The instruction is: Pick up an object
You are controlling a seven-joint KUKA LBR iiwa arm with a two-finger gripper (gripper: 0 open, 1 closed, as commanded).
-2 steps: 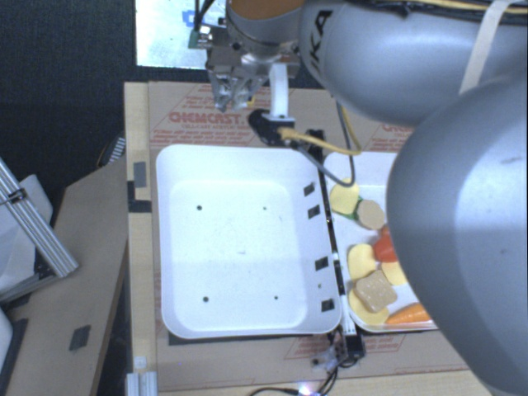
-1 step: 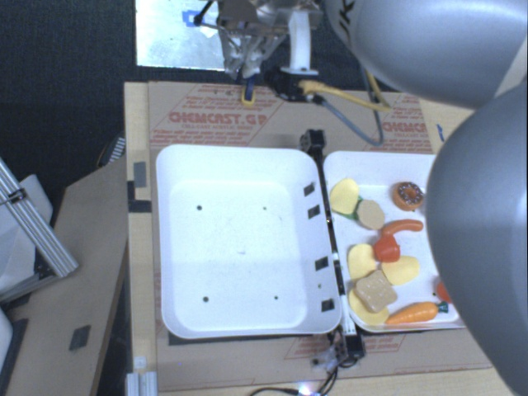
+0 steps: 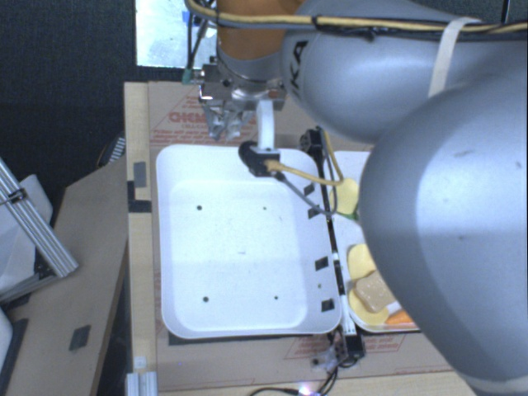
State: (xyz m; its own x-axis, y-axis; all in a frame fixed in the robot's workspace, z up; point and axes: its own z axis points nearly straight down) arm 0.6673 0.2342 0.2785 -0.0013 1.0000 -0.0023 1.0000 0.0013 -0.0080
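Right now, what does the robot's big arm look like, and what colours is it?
The arm is fat, round and smooth grey, with an orange band above the wrist. A yellowish cable runs along it, held by a pale strap. At the end sits a metal pincer with a white and black part beside it.

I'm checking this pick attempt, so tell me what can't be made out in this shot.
- Right bin: mostly covered by the grey arm; a few yellowish items peek out at its left side, kinds unclear.
- Tool: small and blurred above the left bin; finger state unreadable.
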